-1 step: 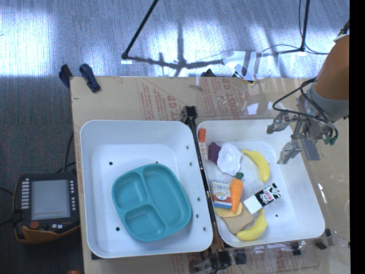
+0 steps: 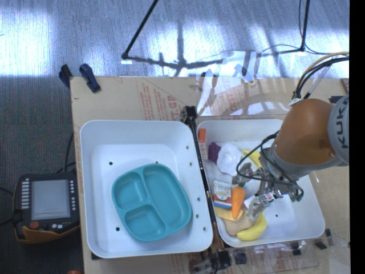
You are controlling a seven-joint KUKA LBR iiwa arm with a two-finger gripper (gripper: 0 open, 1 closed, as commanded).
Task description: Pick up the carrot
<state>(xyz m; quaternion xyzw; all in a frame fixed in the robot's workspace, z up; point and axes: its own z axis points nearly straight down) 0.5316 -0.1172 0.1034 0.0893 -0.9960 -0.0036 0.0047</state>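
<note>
The carrot (image 2: 237, 202) lies just left of the end effector (image 2: 259, 200).

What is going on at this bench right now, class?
A grey and orange robot arm reaches from the right into the right bin, which holds a pile of toy foods. Its gripper hangs low over the pile, just right of the carrot. The carrot lies beside a banana, and nothing is seen between the gripper's fingers. The left bin holds a teal divided plate.
</note>
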